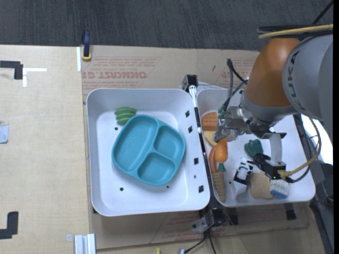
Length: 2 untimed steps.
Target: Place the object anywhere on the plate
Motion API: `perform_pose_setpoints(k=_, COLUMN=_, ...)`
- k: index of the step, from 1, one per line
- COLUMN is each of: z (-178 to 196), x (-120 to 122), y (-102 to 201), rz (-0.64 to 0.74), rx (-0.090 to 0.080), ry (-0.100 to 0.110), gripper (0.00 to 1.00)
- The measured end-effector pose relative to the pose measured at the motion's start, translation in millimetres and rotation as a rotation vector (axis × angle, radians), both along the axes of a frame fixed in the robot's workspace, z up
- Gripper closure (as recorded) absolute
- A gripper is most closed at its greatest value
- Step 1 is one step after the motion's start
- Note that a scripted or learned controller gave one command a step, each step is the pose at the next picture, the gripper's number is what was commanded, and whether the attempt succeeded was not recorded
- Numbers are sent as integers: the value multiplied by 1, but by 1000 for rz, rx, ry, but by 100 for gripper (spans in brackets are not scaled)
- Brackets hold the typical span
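The blue three-compartment plate (149, 150) lay in the left bin (100, 194), set at a slant, with a green item (125, 114) just beside its upper-left rim on the bin floor. None of the plate's compartments held anything.

The gripper (226, 130) stood over the left part of the right bin (302, 194), close to the wall shared by the two bins. Directly beneath it lay an orange, carrot-like object (221, 151), its long axis running roughly up and down the view, parallel to that shared wall. Its upper end met the gripper's tip. Whether the object sat between the fingers or merely under them could not be determined, since the wrist body covered the contact; the state of the jaws could not be told.

On that evidence the orange object was judged the task's thing, located in the right bin and apart from the plate. The plate lay to the left of the gripper across the shared wall, near at hand.

The arm entered from the right, its orange band (270, 73) and grey upper link above the right bin, the wrist pointing down and leftward. Other items, including a bun-like piece (209, 121), a teal piece (253, 146) and a tan sponge-like block (259, 185), lay around the gripper in the same bin.
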<state>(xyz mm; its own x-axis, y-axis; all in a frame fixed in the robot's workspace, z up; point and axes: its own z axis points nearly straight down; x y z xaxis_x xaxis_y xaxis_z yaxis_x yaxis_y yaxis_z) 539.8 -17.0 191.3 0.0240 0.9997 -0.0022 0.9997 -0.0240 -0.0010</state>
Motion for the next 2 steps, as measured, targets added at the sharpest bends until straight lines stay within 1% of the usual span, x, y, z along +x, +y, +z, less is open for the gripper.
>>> perform_pose_setpoints(k=1, z=25, x=7, y=73, rz=-158, rx=0, ry=1, gripper=100)
perform_pose_setpoints(k=2, z=25, x=7, y=73, rz=-156, rx=-1, ry=1, gripper=0)
